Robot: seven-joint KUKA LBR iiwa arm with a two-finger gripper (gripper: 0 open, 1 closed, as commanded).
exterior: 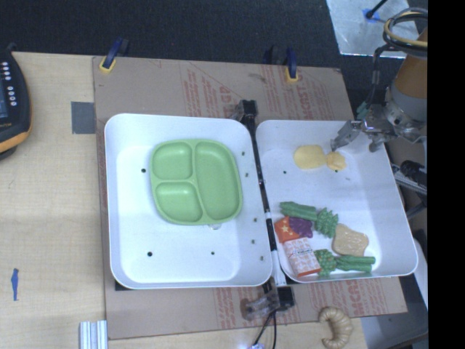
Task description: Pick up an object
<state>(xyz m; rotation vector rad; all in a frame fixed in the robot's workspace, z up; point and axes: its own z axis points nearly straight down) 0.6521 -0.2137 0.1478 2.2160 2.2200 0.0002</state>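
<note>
Yellow toy (317, 158) (pale, lumpy, two-lobed) lies in right bin (385, 195); jaws' state cannot be told.

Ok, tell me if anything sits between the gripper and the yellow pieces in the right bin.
Nothing visible does. The gripper hangs just above the small yellow piece, with the larger yellow piece beside it. The other toys lie at the near end of the right bin.

The right bin (381, 195) has bare floor across its middle and far-right side. Toys crowd its near-left corner (323, 242), and a yellow piece (311, 157) lies near its far edge. In the left bin (127, 195), a green divided plate (196, 181) fills the centre, with bare floor around it.
</note>
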